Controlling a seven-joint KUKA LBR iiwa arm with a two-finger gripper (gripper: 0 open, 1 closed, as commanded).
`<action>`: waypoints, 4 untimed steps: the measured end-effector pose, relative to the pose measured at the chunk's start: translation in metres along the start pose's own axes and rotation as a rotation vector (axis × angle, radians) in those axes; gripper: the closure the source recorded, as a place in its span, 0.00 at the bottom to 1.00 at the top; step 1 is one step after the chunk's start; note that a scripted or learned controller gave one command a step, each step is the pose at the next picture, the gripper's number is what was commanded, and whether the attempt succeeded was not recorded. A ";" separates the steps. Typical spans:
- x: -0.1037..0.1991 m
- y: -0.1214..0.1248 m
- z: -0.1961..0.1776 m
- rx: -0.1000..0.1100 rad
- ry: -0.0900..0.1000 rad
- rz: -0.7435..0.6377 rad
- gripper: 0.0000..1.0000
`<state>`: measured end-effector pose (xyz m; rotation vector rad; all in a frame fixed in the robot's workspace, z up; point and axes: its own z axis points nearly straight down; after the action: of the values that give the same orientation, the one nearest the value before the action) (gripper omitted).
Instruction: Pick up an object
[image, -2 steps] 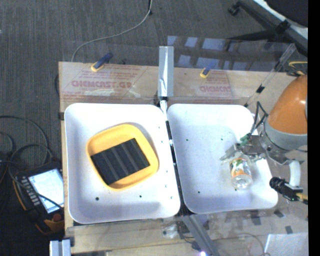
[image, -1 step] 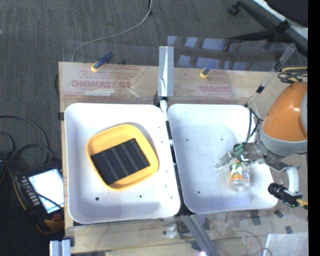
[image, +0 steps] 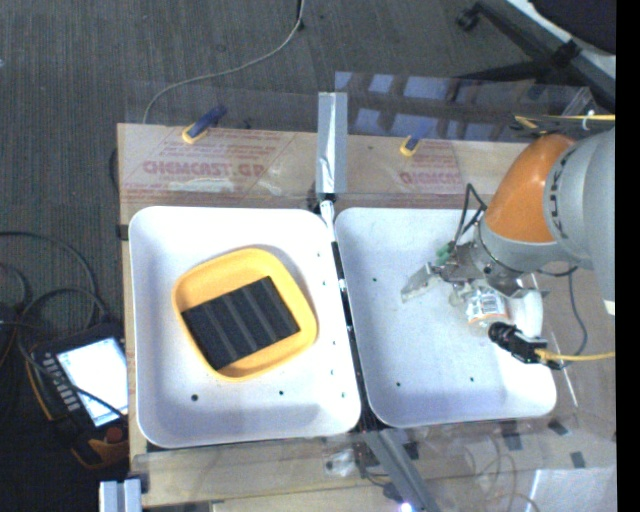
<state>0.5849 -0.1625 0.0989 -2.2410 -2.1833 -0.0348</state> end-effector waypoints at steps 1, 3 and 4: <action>-0.016 0.001 -0.020 0.009 0.016 0.017 0.00; -0.015 0.009 -0.012 0.004 0.011 -0.084 0.00; -0.009 0.031 -0.081 0.011 -0.025 0.046 0.00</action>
<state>0.6150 -0.1740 0.1799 -2.2977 -2.1374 0.0049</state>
